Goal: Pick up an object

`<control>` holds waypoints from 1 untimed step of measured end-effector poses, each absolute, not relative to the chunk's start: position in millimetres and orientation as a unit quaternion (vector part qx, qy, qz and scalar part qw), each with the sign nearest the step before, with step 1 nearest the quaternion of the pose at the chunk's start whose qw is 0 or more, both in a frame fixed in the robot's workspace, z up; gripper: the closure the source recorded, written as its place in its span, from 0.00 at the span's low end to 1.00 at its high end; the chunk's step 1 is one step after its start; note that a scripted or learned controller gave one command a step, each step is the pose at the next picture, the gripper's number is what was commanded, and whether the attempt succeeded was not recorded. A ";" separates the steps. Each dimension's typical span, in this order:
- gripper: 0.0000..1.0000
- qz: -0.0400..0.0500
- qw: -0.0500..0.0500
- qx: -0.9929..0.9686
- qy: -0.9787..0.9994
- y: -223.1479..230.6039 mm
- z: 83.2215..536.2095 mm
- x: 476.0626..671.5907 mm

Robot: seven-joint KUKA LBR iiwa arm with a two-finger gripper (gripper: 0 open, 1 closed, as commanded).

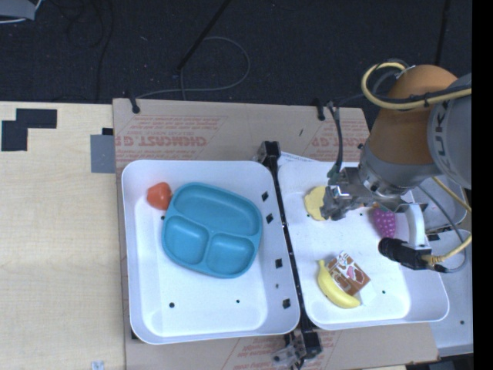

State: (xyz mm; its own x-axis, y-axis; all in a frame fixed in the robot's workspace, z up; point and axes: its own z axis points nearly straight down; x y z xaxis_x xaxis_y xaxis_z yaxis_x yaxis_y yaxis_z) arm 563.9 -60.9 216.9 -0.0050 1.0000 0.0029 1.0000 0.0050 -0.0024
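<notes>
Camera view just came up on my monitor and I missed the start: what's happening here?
The arm has reached into the right bin, its gripper down beside a pale yellow object. A banana, a brown packet and a purple item lie in that bin. The left bin holds a blue divided plate and a red-orange piece.

Light falls evenly from overhead, and the two white bins [142, 284] in the lower middle of the frame are the brightest areas, close to washed out, with little surface detail left in their floors. Shadows are soft and short: a faint one hugs the lower edge of the blue tray [212, 230] at centre left. The top of the frame is a dark floor [231, 37], grainy with noise. The wooden tabletop [54, 245] at left is evenly lit, without glare. Focus is soft throughout; small printed lettering on the cardboard [177, 139] stays readable but fuzzy.
</notes>
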 end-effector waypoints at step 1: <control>1.00 0.000 0.002 -0.706 -0.709 -5.3 209.1 575.5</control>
